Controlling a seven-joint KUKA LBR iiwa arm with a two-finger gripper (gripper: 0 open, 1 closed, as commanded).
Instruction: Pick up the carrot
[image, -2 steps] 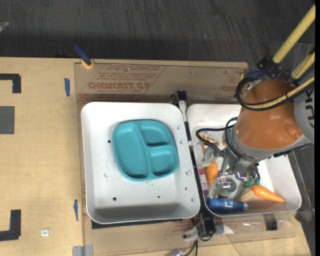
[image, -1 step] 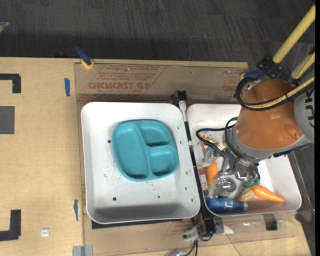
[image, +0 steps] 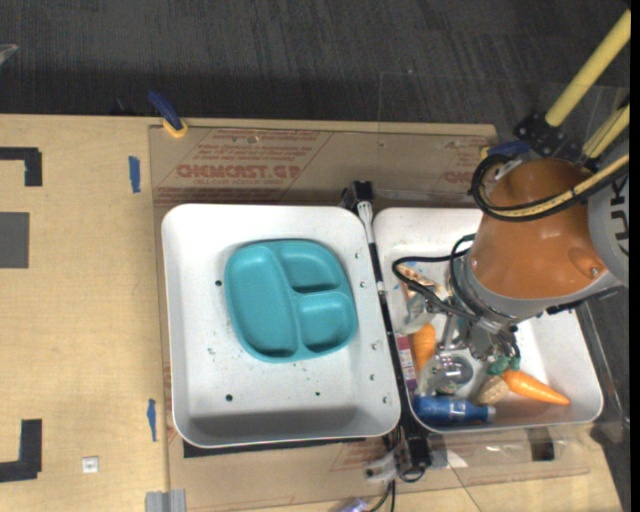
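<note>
Two orange carrot-like pieces lie in the right bin (image: 585, 350). One carrot (image: 535, 388), with a green stem end, rests near the bin's front right. A smaller orange piece (image: 424, 344) stands near the bin's left wall. My gripper (image: 462, 358) reaches down between them, under the orange wrist band (image: 530, 235), and its lower end is close beside the smaller piece. The wrist hides much of the bin's middle.
The left bin (image: 200, 380) holds a teal divided plate (image: 290, 297). In the right bin a blue marker-like object (image: 450, 408) lies along the front wall, and several small items crowd the left side. Cables and a yellow hose run at the upper right.
</note>
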